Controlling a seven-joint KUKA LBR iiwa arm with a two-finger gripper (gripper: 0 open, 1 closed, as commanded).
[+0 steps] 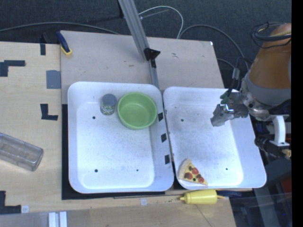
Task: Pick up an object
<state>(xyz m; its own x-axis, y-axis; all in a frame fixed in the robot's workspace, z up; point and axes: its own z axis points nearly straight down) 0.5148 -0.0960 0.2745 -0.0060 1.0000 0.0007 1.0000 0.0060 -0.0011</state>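
Note:
A toy pizza slice (pixel 191 172) lies at the front left corner of the right bin (pixel 246 174). A green bowl (pixel 137 110) and a small grey-lidded jar (pixel 108 104) sit at the back of the left bin (pixel 80 174). My gripper (pixel 220 115) hangs over the right bin's back right part, well behind the pizza slice and to its right. Nothing shows between its fingers.
A yellow bottle (pixel 200 197) lies on the bench just in front of the right bin. A clear plastic container (pixel 19 151) rests on the bench at far left. A slanted metal pole (pixel 138 27) rises behind the bins, with cables beside it.

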